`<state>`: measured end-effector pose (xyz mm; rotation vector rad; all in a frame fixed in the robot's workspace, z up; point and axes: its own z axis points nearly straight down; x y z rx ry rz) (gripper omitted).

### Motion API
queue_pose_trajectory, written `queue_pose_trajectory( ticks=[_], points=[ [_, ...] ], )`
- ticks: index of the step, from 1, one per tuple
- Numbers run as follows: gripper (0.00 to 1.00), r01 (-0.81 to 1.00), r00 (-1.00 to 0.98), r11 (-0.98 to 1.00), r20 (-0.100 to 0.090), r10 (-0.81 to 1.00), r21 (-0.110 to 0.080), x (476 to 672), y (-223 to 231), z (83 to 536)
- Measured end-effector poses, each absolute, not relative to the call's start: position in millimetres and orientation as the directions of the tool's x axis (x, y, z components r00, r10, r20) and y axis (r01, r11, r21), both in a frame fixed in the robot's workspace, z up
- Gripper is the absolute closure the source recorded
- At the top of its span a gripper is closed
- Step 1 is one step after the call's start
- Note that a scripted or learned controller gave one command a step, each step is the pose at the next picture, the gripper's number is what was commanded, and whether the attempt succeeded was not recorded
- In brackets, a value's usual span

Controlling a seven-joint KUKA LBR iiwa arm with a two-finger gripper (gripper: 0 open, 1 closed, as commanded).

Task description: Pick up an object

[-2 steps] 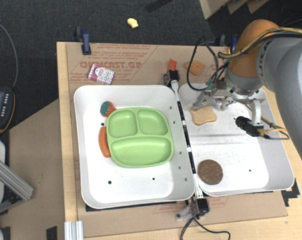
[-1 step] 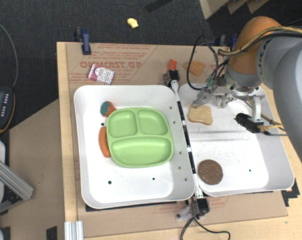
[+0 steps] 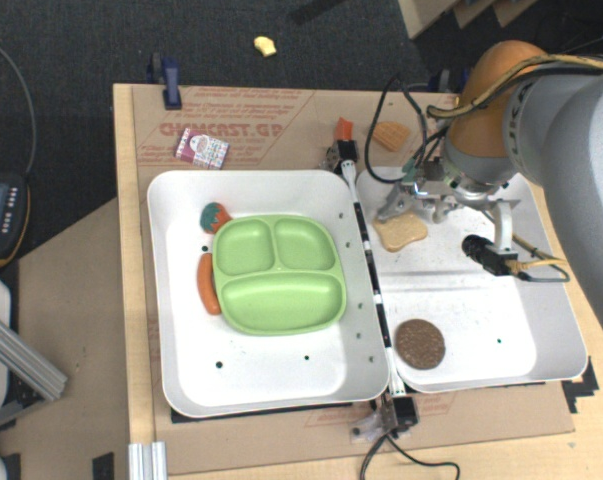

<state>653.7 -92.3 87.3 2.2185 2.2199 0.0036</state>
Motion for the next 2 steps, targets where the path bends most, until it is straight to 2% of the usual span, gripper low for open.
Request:
queue_pose_trajectory(
  ticks=[2],
  points=[
    [0.0, 1.0, -0.001, 0.001, -0.001, 1.0, 0.004, 659.4, -92.4, 86.9]
  ],
)
